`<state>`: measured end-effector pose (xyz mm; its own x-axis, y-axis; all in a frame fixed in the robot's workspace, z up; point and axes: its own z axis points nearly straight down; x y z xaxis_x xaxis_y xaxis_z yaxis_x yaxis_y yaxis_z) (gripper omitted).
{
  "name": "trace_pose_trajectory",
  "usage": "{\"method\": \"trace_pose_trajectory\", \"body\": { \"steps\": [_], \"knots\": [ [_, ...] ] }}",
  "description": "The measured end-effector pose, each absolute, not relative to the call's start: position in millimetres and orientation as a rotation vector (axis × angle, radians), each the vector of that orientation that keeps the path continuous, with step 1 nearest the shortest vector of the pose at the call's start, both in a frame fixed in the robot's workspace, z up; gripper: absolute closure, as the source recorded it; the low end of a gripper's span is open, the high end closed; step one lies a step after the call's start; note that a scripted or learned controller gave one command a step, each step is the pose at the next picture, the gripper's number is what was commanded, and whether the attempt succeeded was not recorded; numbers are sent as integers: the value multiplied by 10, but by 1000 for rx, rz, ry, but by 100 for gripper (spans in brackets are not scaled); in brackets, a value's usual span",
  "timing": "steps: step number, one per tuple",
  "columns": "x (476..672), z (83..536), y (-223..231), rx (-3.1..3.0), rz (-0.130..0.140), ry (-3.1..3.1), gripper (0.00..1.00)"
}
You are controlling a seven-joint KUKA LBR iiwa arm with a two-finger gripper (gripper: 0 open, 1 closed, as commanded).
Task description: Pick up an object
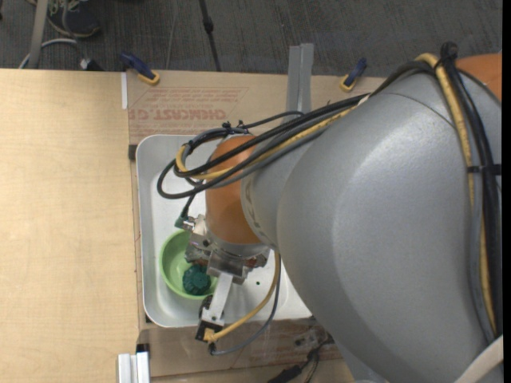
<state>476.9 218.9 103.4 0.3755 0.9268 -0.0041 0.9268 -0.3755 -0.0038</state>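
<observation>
Looking down from the camera view, the arm (383, 214) covers most of the white bin (152, 214). A green bowl (172, 266) sits by the bin's near-left corner with a dark teal lump (196, 279) inside, tucked right under the gripper (209, 282).
</observation>
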Motion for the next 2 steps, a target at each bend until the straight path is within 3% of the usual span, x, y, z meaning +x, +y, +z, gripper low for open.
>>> {"method": "trace_pose_trajectory", "body": {
  "steps": [1,2],
  "knots": [
    [5873,1396,2040,-2576,6,-1800,0],
    [5105,901,1312,-2532,10,-1856,0]
  ]
}}
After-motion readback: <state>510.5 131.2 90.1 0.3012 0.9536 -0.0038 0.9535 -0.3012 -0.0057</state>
